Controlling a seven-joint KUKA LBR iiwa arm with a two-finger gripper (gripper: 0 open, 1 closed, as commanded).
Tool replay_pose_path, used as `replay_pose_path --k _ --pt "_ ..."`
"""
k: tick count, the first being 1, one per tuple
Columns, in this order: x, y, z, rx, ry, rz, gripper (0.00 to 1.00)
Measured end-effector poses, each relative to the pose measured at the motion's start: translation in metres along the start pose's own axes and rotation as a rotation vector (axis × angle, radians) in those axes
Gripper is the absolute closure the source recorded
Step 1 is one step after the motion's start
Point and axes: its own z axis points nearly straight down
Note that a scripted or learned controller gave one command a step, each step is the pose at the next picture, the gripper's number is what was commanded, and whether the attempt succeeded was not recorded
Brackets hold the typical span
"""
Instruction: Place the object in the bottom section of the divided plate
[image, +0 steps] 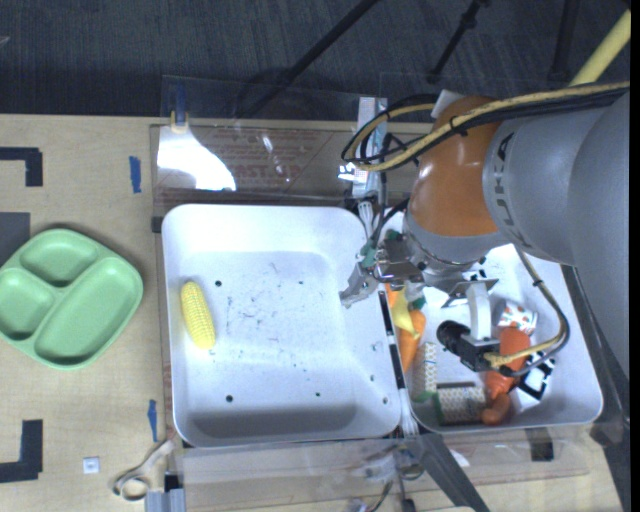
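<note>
the two-finger gripper (362, 283) hangs over the rim between the bins, its grip impossible to judge. at its nine o'clock a yellow corn cob (197, 314) lies in the left white bin (300, 400); farther out rests the green divided plate (68, 296).

An ear of corn (197, 313) is seen in the left bin (300, 225), near its left wall. The divided plate (66, 297) is set on the bench (80, 420), left of that bin.
</note>
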Motion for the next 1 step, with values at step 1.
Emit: replay_pose_path --k 1 --pt "0.0 0.0 0.0 0.0 0.0 0.0 0.0"
